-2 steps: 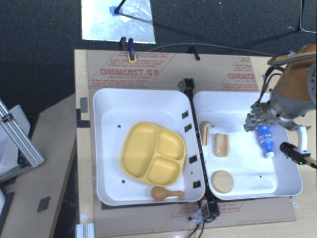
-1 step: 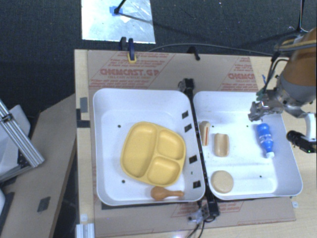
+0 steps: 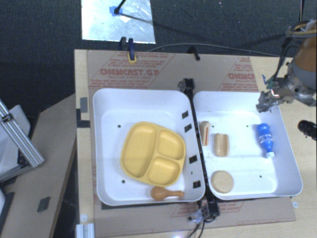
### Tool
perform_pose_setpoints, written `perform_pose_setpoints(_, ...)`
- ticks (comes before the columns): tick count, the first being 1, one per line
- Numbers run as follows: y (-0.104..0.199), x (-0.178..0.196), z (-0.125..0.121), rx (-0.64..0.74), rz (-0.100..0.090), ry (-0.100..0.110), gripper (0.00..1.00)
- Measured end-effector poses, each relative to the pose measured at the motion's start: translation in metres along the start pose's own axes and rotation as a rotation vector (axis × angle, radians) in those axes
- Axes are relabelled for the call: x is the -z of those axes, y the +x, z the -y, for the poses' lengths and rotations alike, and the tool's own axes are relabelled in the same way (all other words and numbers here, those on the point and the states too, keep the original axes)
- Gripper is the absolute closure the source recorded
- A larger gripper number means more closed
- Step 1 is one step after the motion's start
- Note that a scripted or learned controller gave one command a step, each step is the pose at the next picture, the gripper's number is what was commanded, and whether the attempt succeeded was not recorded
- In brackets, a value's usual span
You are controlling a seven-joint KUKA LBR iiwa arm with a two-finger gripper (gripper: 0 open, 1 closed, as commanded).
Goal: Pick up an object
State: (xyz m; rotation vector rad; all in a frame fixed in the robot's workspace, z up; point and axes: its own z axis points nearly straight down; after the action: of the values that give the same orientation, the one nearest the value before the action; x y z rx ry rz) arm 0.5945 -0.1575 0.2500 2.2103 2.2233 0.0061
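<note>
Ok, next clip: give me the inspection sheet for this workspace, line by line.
Surface: two white bins, left bin and right bin, on a board.
Job's things: yellow divided plate and toy drumstick in the left bin; hot dog, bread roll, round bun and blue bottle in the right bin.
Clutter: nothing seen.
Grippers: hand above the right bin's far right corner, holding nothing visible.
Cables: black cable behind the bins.
Surroundings: dark floor, foil sheet.

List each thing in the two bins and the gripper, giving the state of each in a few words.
Yellow tray: flat, left bin.
Drumstick: lying by that tray.
Hot dog: lying, right bin.
Bun: lying flat.
Round patty: flat.
Blue bottle: on its side.
Gripper: above right bin's far corner.
</note>
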Motion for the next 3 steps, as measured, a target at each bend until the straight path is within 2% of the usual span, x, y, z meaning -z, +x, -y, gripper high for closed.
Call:
perform_pose_setpoints(2, 0.108, 0.008, 0.001, 0.003, -0.003, 0.006, 1.00)
perform_pose_setpoints(3, 0.166, -0.007, 0.014, 0.004, -0.004, 0.008, 1.00)
